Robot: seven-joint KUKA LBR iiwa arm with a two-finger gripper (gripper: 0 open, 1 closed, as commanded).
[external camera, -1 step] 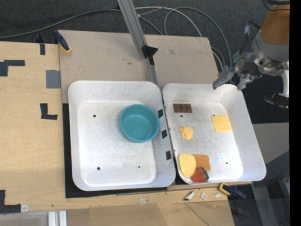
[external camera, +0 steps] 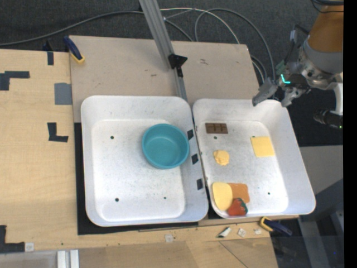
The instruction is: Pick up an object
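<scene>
My gripper (external camera: pixel 275 96) hangs above the far right corner of the right bin (external camera: pixel 298 166), its fingers spread with nothing between them. In that bin lie a brown chocolate bar (external camera: pixel 216 128), a yellow square slice (external camera: pixel 262 146), a small yellow lump (external camera: pixel 221 158), a pale yellow piece (external camera: pixel 221 195) overlapping an orange slice (external camera: pixel 241 191), and a red strawberry-like toy (external camera: pixel 237 208). A blue bowl (external camera: pixel 164 145) stands upright in the left bin (external camera: pixel 100 166), near its right side.
A slanted grey pole (external camera: pixel 162 32) rises behind the bins, ending at a black bracket (external camera: pixel 177 61). Cables (external camera: pixel 234 21) loop across the back. Blue-and-yellow clamps sit at the board's far left corner (external camera: pixel 74 49) and its front right edge (external camera: pixel 270 225).
</scene>
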